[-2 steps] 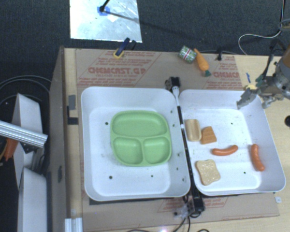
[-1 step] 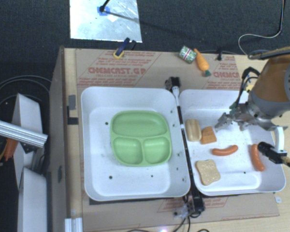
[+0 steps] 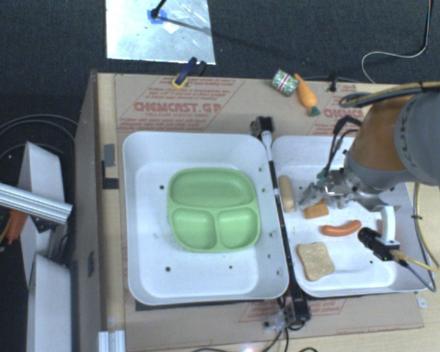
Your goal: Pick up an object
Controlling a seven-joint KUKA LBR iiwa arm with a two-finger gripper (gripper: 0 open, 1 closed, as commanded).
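An orange block [image 3: 316, 211] lies in the right bin [image 3: 367, 279], untouched. The gripper [image 3: 320, 194] hovers just at its 12 o'clock, fingers spread. A sausage [image 3: 341, 229] lies at the block's 4 o'clock, bread [image 3: 314, 260] at 6.

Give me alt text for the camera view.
The gripper hangs low in the right bin, just above an orange block, near a sausage and a bread slice. The left bin holds a green divided plate.

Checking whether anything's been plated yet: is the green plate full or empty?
Empty. All three compartments of the green plate show bare green; the food lies in the right bin.
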